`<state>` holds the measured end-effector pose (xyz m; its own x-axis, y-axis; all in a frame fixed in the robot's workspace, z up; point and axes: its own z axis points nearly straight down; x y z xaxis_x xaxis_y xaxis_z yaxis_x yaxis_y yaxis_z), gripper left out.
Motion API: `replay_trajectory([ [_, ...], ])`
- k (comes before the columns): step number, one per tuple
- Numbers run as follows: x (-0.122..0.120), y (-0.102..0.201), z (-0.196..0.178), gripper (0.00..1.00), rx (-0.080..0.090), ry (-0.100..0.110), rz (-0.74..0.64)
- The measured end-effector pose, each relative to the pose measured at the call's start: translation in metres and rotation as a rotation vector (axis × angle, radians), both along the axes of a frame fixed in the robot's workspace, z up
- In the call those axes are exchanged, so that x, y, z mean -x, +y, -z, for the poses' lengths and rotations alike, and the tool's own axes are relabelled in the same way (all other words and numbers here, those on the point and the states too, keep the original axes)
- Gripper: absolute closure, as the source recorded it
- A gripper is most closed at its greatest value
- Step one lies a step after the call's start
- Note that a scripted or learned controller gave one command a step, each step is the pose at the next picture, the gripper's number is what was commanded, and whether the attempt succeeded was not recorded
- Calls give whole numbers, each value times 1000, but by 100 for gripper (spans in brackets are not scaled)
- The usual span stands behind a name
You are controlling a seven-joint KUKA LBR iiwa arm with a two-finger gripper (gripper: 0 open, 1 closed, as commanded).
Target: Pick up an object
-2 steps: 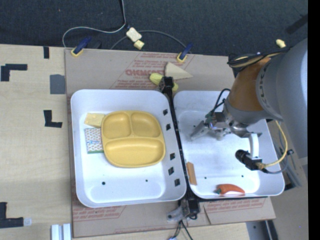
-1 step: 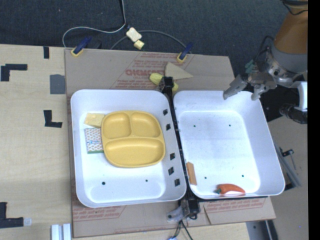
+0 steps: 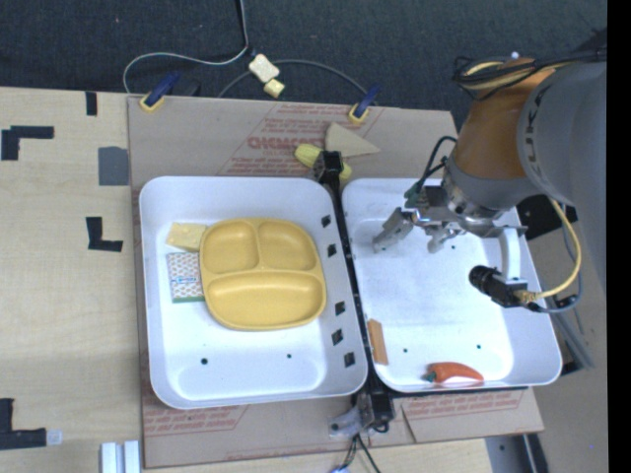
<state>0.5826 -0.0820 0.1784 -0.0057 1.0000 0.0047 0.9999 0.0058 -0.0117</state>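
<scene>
My gripper [image 3: 416, 236] hangs over the upper part of the right bin [image 3: 444, 313], its two fingers spread apart with nothing between them. A small orange-red carrot-like object [image 3: 455, 372] lies near that bin's front edge, well below the gripper. A thin orange stick [image 3: 378, 342] rests against the bin's left wall. In the left bin [image 3: 177, 363] sits a yellow divided plate [image 3: 262, 272], with a pale yellow sponge piece [image 3: 184, 236] and a patterned card [image 3: 183, 276] at its left.
The grey arm with its orange band [image 3: 498, 136] fills the upper right. A black cable loop [image 3: 498, 284] hangs over the right bin's right side. Yellow clamps and a cardboard wedge [image 3: 347, 141] lie behind the bins on the cardboard sheet.
</scene>
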Motion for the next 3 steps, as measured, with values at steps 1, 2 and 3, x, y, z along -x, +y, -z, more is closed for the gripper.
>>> replay_trajectory([
  [1, -37, -13, 81, 0, 5, -3, 5],
  [2, -87, -22, 93, 0, 5, -13, 3],
  [3, -87, -22, 82, 100, 7, -14, 2],
])
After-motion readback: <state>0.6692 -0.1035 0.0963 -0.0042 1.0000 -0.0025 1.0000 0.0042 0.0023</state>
